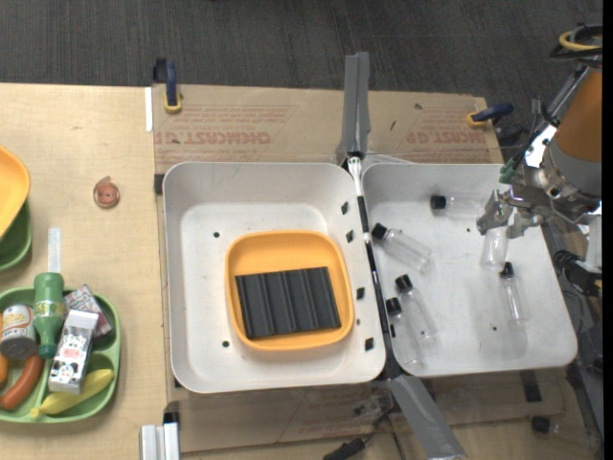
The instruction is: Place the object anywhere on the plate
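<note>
An orange plate (285, 244) lies in the left bin (192, 257). A dark grey ribbed slab (287, 302) rests flat on the plate. Several clear small bottles with black caps lie in the right bin (460, 353): one near the divider (404, 246), one below it (418, 312), one at the back (452, 202) and one on the right (512, 297). My gripper (506, 215) hangs over the right bin's right side, just above another clear bottle (493, 248). That bottle is faint against the white floor, and I cannot tell whether the gripper touches it.
A metal divider (356, 113) runs between the bins. Left of the bins stand a green tray (96, 381) of toy food and an orange bowl (11, 195). Clamps (169, 89) hold the cardboard at the back.
</note>
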`<state>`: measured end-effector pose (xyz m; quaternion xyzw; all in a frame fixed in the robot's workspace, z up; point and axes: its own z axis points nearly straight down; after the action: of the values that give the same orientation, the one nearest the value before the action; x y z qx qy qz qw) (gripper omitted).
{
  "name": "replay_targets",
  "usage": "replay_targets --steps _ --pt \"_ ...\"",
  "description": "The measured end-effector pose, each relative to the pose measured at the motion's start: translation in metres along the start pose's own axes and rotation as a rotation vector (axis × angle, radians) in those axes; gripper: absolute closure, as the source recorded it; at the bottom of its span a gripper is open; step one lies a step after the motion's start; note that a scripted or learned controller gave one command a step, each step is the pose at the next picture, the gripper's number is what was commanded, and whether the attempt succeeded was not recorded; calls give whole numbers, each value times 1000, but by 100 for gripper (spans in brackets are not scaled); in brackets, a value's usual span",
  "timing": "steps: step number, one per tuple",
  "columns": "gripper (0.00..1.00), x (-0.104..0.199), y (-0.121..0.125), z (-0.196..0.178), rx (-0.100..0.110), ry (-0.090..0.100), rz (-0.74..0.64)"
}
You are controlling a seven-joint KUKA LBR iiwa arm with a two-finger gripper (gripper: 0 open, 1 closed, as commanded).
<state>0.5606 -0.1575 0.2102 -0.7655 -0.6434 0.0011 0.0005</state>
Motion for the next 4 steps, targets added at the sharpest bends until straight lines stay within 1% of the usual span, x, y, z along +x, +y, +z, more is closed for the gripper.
replay_targets --steps 1,2,3,4 --pt "100 -8 74 -13 0 -1 -31" --pt "100 -30 104 -37 -4 -2 -272" --pt "100 -48 108 -62 -4 -2 -527" --pt "100 -47 108 -96 -5 -3 -753"
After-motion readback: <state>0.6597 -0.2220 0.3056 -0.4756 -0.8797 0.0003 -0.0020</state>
